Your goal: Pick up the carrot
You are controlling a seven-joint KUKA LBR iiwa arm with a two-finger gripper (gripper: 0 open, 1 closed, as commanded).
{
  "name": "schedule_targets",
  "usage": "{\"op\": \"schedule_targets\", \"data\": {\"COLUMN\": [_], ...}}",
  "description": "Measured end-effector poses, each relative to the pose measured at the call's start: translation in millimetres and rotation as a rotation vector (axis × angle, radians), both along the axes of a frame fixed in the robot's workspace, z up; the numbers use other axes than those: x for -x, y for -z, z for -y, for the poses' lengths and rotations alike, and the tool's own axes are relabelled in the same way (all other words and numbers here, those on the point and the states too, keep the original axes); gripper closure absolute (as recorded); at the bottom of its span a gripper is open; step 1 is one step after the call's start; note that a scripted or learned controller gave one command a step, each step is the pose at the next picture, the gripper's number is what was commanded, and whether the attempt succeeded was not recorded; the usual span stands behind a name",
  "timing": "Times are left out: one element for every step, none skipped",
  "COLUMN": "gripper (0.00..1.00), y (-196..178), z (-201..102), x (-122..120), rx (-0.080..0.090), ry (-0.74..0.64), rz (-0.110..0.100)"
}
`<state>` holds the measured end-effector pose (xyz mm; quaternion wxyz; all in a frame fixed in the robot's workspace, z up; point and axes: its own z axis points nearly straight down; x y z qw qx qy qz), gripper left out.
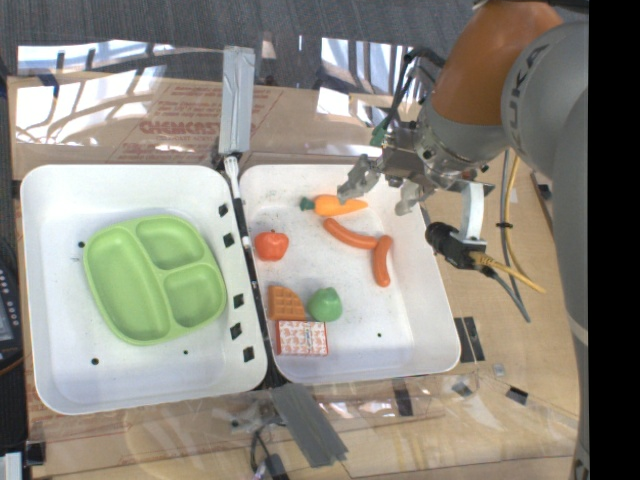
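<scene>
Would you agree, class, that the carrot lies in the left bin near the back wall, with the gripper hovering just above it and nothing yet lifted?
Not quite. The camera view shows the carrot in the right bin, not the left one, which holds a green divided plate. The rest stands: it lies near the back wall, with the gripper hovering just above it and nothing lifted.

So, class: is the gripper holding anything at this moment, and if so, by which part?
Nothing is held. The gripper is open above the far side of the right bin, and the carrot lies on the bin floor by one finger, not between them.
</scene>
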<state>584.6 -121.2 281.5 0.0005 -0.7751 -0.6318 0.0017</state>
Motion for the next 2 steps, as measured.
{"op": "schedule_targets", "data": {"gripper": [0.00,0.00], "y": [45.3,12.9], "z": [24.0,-16.6], "x": [-61.8,-66.9], "rx": [-0.002,-0.002], "ry": [-0.140,-0.138], "rz": [-0.001,0.002]}}
